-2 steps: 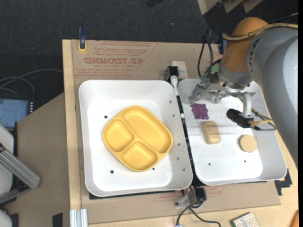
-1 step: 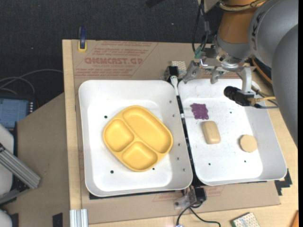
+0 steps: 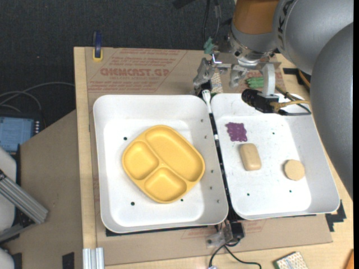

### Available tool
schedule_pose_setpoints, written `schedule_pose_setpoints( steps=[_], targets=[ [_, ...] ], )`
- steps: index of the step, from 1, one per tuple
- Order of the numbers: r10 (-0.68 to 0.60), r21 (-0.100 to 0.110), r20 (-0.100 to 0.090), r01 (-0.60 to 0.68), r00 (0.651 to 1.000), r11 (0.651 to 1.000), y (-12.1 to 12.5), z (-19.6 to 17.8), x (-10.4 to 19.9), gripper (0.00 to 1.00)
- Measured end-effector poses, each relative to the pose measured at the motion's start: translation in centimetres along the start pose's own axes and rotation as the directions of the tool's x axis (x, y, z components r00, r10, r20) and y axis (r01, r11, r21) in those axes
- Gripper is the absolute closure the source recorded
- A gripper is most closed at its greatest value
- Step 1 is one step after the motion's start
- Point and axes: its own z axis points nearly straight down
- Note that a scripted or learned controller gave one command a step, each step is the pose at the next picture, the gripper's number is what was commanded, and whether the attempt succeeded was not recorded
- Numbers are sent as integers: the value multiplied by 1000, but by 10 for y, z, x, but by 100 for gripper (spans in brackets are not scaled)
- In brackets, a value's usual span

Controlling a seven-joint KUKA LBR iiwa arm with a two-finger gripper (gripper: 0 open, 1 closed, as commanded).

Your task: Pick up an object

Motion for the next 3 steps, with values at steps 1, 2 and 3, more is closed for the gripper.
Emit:
schedule_pose_setpoints(
  steps=[1, 2, 3],
  targets=[
    [22, -5, 12, -22, 1000, 1000, -2, -107, -152, 0],
    [6, 21, 0, -6, 1000, 1000, -4, 5, -105, 0],
    [4, 9, 0, -4, 1000, 1000, -64, -68, -54, 0]
  ],
)
